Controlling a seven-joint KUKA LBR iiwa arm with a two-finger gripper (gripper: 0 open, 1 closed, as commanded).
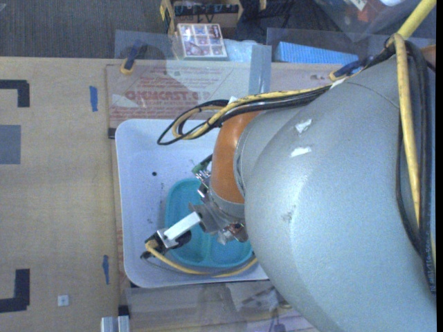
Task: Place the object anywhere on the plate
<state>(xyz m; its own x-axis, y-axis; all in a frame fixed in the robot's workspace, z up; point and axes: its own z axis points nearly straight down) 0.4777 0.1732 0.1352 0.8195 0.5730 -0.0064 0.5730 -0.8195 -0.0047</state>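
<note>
- Reaching in from the right, the grey arm [332, 206] sets its wrist, orange band [225, 161] included, above the white bin [135, 164].
- The gripper [223, 228] sits low over the teal plate [181, 203], above the plate's right half.
- Gripper state: cannot tell whether it is open or closed, because wrist hardware covers the tip. Nothing can be made out in its hold.
- Object: hidden or too small to pick out. A small reddish bit at the gripper's lower right edge could be it, not sure.
- The plate lies flat in the bin's front half, close to the front wall. Its visible left part is bare teal.
- Key relation: the gripper is over the plate, not beside it. If the object is in the gripper, the plate lies straight below, and a plain drop or short descent should land it.
- Object's long axis: cannot tell.
- Step, as a judgement: the placing stage, gripper down at the plate, release not confirmed.
- Risk: the gripper is toward the plate's right side, so a release there could tip the object over the rim onto the bin floor.
- A small dark speck [154, 174] sits on the bin floor, near the plate's upper left and not touching it.
</note>
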